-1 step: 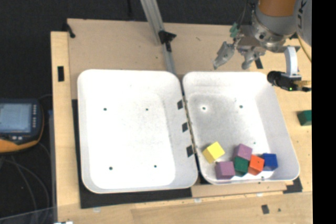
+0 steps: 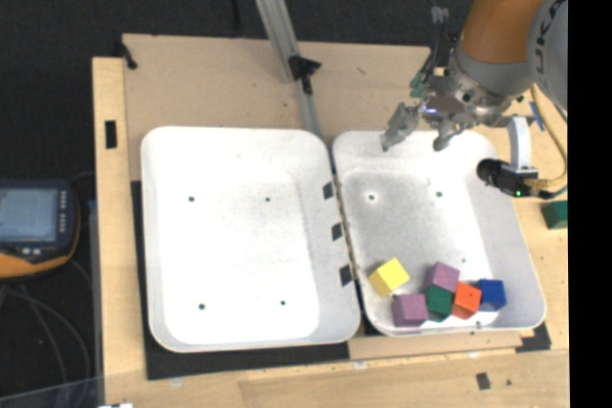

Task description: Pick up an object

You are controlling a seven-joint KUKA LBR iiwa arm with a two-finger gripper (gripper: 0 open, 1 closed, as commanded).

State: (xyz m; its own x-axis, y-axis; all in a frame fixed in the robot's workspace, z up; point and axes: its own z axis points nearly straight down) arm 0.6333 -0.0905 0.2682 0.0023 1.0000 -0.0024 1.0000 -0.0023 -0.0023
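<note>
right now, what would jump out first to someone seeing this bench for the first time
The cluster of coloured blocks: a yellow block, two purple ones, a green block, an orange block and a blue block huddle at the near edge of the right bin. Next, the grey and orange arm reaching in from the right, its gripper open above that bin's far edge, holding nothing.

One fixed cam above bench (image 2: 239, 72), angled down, wide enough for both bins, arm enters from right.

Blocks (image 2: 438, 292) cluster in the right bin's (image 2: 497, 234) near corner — gripper (image 2: 418, 136) over its far edge.
</note>
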